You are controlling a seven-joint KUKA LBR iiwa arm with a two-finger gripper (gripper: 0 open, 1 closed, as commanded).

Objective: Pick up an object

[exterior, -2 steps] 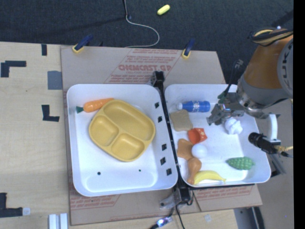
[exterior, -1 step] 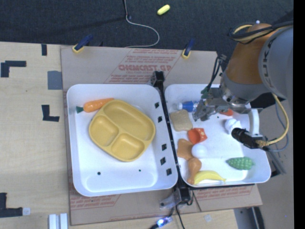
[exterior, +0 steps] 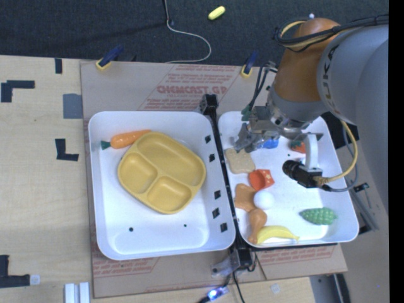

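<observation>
My gripper (exterior: 248,140) hangs low over the back left part of the right bin (exterior: 341,232), just above a tan bread slice (exterior: 240,162). A blue piece (exterior: 271,143) lies right beside it. In front of the bread lie a red piece (exterior: 260,179), an orange piece (exterior: 244,196), a white egg (exterior: 264,199), a brown piece (exterior: 257,219), a yellow banana (exterior: 276,234) and a green bumpy piece (exterior: 319,216). I see nothing between the fingers.
The left bin (exterior: 113,232) holds a yellow divided tray (exterior: 161,172) and a carrot (exterior: 126,139) behind it. A small orange-red piece (exterior: 298,147) lies at the right bin's back right. A yellow object (exterior: 216,12) lies on the dark floor beyond the bench.
</observation>
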